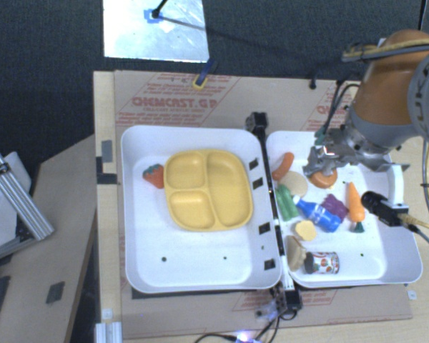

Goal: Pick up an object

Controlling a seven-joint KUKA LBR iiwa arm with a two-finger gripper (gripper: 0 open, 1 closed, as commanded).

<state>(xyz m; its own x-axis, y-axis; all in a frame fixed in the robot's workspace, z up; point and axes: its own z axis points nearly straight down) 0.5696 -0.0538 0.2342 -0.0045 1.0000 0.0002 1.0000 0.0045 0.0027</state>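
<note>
Arm position: I see the grey arm with its orange band reaching in from the right, wrist low over the right bin (404, 263).
End effector: the gripper (323, 164) sits over the upper middle of the right bin, just above an orange round object (324, 179).
Grip state: I cannot tell how it stands or whether it has hold of anything; the wrist body covers that area from my viewpoint.
Orange round object: lies directly under the gripper and looks to be touching it, with its lower edge showing.
Right bin contents: a red sausage-shaped piece (282, 165) at upper left, a pale round piece (295, 184), a green piece (285, 204) along the divider, a blue bottle (320, 214), a purple item (335, 206), a carrot (354, 203), a yellow piece (304, 229), and a small can (322, 263) lying on its side near the front.
Left bin (139, 263): holds a yellow divided plate (206, 189) with a strawberry (154, 175) just beside its left edge.
</note>
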